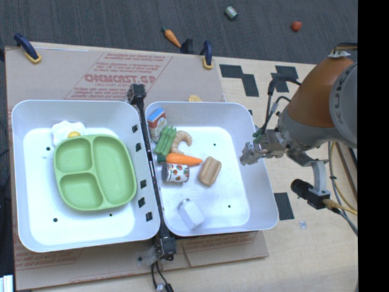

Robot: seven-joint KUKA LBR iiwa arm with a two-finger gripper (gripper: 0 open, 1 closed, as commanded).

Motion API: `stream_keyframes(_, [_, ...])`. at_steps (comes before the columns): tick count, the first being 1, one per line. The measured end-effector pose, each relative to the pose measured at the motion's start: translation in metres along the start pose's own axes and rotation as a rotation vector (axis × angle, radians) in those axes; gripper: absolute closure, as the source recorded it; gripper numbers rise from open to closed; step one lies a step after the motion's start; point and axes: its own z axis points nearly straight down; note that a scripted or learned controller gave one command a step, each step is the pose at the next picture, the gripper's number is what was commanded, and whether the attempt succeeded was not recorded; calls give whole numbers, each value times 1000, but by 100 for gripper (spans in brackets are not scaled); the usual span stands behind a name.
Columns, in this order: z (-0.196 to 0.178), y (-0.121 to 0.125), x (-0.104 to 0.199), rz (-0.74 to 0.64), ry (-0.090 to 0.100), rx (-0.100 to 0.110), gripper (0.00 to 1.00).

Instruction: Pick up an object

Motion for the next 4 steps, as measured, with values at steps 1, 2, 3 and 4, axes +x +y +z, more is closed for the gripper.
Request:
stream_keyframes(1, [-4,83,0,0,0,-4,100])
stream_keyframes(2, [-5,129,0,0,-1,-5,100])
stream_keyframes(3, [3,132,0,-1,0,-2,100])
stream_keyframes(4, [2,132,0,-2,0,-2,100])
